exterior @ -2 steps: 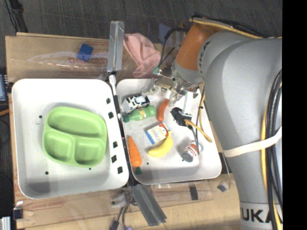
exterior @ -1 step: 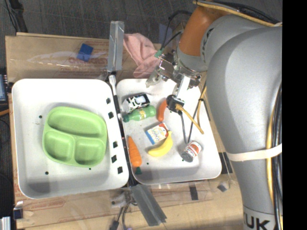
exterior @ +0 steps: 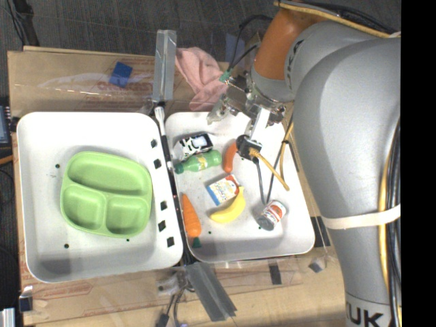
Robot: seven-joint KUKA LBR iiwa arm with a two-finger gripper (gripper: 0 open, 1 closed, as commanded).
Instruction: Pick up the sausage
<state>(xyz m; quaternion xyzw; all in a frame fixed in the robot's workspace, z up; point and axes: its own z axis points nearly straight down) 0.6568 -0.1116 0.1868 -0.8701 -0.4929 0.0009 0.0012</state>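
Camera view, looking down at a slant: you've got two shallow white bins side by side on the wooden table (exterior: 68, 63). The left white bin (exterior: 30, 203) holds a light green plastic divided plate (exterior: 105, 193), flat, near the middle. The right white bin (exterior: 300, 234) is the crowded one.

Your target, the short orange-red sausage (exterior: 229, 157), lies in the back half of that bin. It sits just beside the base end of a green plastic bottle with a yellow cap (exterior: 202, 161), which is on its side. Behind the bottle is a small black-and-white patterned pack (exterior: 193, 144) (can't read what it is). In front of the sausage, a small blue, white and red carton (exterior: 223, 189) touches a yellow banana (exterior: 228, 210) curved below it. An orange carrot (exterior: 191, 218) lies along the bin's left wall. A red and white can (exterior: 271, 214) lies tipped over toward the right side, near the banana but apart from it.

The grey arm with the orange band (exterior: 327, 94) reaches in from the right. Its fingers (exterior: 235, 106) hang over the bin's back edge, farther back than the sausage and apart from it. You can't tell from this angle how far open the fingers are.

Off the bins, a crumpled pink cloth (exterior: 197, 73) lies behind the right bin. A small blue block (exterior: 121, 73) sits on the table behind the left one.
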